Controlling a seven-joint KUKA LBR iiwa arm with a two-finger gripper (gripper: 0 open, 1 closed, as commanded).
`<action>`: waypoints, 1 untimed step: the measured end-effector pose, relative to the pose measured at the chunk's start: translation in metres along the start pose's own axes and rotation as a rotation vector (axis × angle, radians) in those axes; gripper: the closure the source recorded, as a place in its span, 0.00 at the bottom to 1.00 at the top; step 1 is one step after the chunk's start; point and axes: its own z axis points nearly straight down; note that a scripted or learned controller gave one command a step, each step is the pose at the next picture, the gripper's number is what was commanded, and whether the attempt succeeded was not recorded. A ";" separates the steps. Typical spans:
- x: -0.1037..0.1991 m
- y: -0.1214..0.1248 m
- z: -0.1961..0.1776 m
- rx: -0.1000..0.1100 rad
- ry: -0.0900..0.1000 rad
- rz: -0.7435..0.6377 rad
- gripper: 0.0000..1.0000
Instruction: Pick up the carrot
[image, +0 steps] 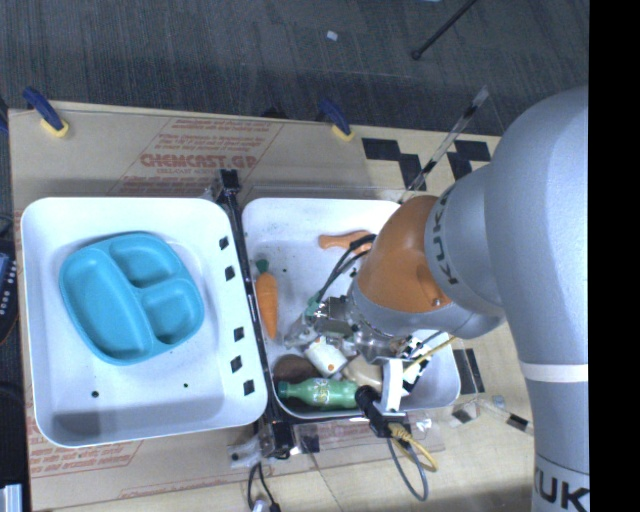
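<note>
The carrot (266, 303), orange with a green top, lies lengthwise along the left wall of the right bin (300, 215). My gripper (338, 338) hangs low over the middle of that bin, a short way to the carrot's right and apart from it. Cables and the wrist's orange band (400, 265) cover most of the gripper. Nothing is visibly held in it.
A green bottle (322, 393) lies along the right bin's front wall, with a brown item (291, 366) and a white item (322, 355) beside it. An orange piece (343, 240) rests near the back wall. The left bin (40, 300) holds a blue divided plate (130, 295).
</note>
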 end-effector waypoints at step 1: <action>0.051 0.006 -0.095 0.000 0.000 0.095 0.00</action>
